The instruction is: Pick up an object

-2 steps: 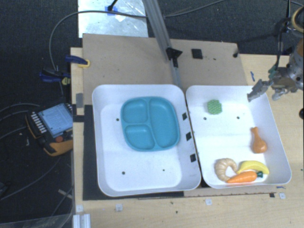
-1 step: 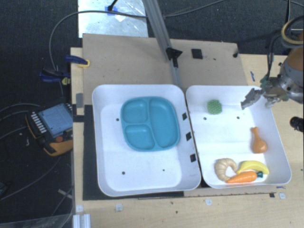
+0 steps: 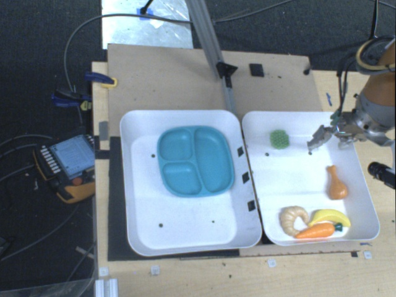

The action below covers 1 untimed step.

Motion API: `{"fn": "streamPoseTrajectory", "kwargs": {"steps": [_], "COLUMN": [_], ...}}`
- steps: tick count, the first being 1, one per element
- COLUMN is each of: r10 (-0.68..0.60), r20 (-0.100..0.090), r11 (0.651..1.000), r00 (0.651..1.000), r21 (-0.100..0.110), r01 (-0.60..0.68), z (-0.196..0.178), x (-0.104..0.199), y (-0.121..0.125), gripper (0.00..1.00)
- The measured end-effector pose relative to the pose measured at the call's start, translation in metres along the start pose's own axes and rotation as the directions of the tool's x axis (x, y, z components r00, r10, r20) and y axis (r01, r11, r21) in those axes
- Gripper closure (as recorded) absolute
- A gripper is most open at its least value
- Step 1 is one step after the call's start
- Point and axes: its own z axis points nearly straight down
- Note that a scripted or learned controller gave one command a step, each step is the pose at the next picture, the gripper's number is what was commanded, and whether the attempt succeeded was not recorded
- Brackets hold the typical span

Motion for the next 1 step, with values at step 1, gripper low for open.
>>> {"fn": "streamPoseTrajectory", "kwargs": {"steps": [1], "r10": [-0.001], "r20": [-0.001], "r11": [1.000], "r00": [1.000], "r21": [0.000], "r01": [0.001], "z": [0.0433], "x": [0.0061], "y": [0.0004], "gripper": [0.00]}}
